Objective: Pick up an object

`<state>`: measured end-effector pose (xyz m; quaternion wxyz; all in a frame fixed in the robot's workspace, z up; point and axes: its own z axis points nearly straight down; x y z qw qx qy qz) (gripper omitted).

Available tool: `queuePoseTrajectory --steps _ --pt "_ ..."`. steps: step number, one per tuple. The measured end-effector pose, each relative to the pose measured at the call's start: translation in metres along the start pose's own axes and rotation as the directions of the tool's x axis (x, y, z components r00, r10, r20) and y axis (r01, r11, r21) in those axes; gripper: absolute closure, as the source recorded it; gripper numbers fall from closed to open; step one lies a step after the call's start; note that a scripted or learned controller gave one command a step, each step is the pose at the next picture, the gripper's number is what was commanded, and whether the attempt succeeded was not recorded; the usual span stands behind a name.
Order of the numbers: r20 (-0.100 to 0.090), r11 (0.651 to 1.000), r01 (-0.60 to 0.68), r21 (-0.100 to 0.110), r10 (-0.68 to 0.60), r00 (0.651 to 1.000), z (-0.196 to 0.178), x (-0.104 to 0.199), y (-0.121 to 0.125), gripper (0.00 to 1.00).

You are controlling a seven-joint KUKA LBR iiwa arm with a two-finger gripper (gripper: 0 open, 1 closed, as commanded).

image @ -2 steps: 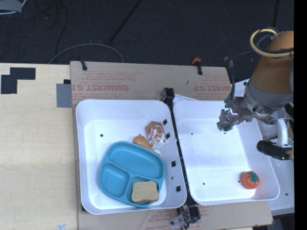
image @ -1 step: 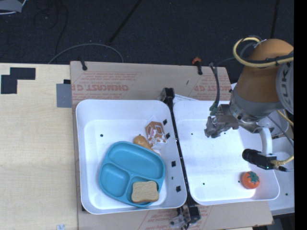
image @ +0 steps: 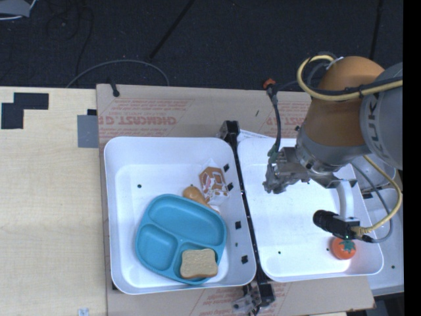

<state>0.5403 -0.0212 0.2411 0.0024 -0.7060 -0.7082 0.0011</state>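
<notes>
You had the gripper [image: 276, 180] poised over the right bin [image: 296, 268], jaw state I cannot tell, approach step only, nothing held; nearest object, an orange toy [image: 343, 248], sat at its four o'clock, needing a reposition and descent.

Even bright light, soft shadows, sharp

Right bin [image: 289, 268] floor lying mostly open; orange object [image: 343, 247] sitting in its near-right corner, arm [image: 335, 120] overhanging the far part. Left bin [image: 122, 176] crowded: blue tray [image: 172, 232] with bread slice [image: 198, 263], wrapped snack [image: 213, 182] taking the middle; free strip running along its left wall.
</notes>
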Motion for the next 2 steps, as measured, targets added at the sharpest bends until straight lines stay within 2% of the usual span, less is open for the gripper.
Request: queuePoseTrajectory --steps 2 --pt "0.000 1.000 0.002 0.002 -0.002 1.000 0.003 0.108 -0.038 1.00"
